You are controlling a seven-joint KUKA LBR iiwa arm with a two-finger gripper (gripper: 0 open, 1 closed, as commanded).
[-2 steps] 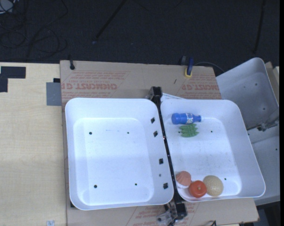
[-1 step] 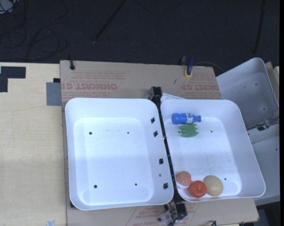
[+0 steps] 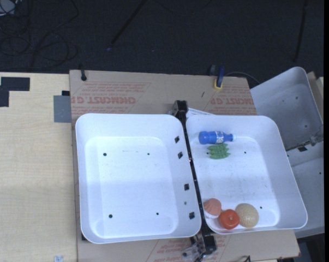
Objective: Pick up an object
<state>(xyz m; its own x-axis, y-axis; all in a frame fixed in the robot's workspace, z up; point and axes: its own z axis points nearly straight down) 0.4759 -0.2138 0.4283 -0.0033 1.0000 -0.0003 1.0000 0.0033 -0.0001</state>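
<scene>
In the right bin [image 3: 273, 162], a blue bottle [image 3: 214, 137] with a white cap lies on its side near the far left corner. A small green leafy item [image 3: 219, 152] lies just in front of it. At the near left corner sit a pale pink round piece [image 3: 212, 206], a red tomato-like ball [image 3: 228, 219] and a beige round piece [image 3: 247, 215], all close together.
The left bin [image 3: 93, 146] stands beside the right one, joined by a black clip strip [image 3: 187, 162]. Both rest on a cardboard sheet [image 3: 131, 94]. A white panel [image 3: 295, 102] stands tilted at the far right. A blue-and-yellow clamp [image 3: 219, 76] sits at the cardboard's far edge.
</scene>
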